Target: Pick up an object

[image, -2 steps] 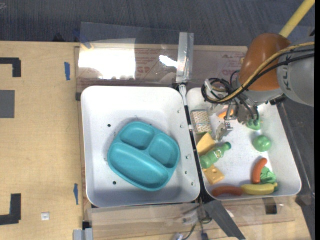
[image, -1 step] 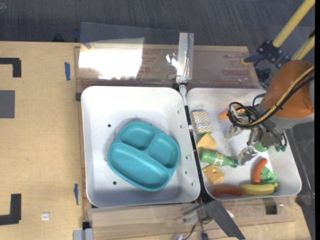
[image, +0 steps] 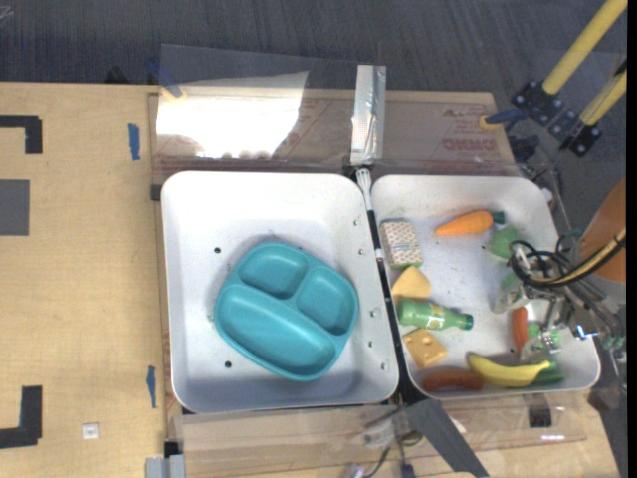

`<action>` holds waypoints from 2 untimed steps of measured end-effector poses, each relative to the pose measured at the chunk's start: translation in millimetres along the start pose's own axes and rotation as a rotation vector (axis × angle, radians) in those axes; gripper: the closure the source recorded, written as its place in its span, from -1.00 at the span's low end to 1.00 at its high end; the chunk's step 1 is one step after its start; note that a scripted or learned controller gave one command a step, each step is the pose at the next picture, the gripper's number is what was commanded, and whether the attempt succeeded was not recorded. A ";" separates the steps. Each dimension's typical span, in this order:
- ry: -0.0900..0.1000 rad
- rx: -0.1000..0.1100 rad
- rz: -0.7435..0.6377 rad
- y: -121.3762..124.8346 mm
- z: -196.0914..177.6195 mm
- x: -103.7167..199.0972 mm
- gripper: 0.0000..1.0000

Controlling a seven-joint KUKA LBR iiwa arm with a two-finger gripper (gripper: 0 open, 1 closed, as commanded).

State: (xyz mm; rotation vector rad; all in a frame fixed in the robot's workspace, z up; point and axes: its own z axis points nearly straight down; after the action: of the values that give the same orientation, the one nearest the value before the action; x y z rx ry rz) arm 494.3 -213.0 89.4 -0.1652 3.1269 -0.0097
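Note:
The right bin (image: 453, 189) holds several toy foods. An orange carrot (image: 465, 224) lies at the back, with a checkered waffle piece (image: 400, 242) at the left wall. Below them lie a yellow cheese wedge (image: 412, 284), a green bottle (image: 434, 316) and a holed cheese slice (image: 425, 348). Along the front lie a red sausage (image: 453, 378) and a yellow banana (image: 510, 369). My gripper (image: 538, 329) hangs low over the bin's right side, above a small orange-red piece (image: 519, 327) and just behind the banana. Green toy pieces (image: 504, 243) sit behind it, partly hidden by black cables.
The left bin (image: 199, 217) holds a teal divided plate (image: 287, 310). A metal divider strip (image: 367, 113) stands behind the seam between the bins. Yellow-and-black struts (image: 572, 63) rise at the back right. The wooden bench (image: 70, 267) spreads out to the left.

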 end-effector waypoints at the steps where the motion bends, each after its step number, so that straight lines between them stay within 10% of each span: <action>1: -0.006 0.001 -0.140 5.9 -0.4 4.2 -1.00; 2: -0.018 0.004 -0.142 6.8 -13.0 -0.2 1.00</action>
State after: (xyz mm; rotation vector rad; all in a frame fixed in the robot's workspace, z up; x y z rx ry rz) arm 493.7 -206.2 102.3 -0.3852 3.0899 -0.0163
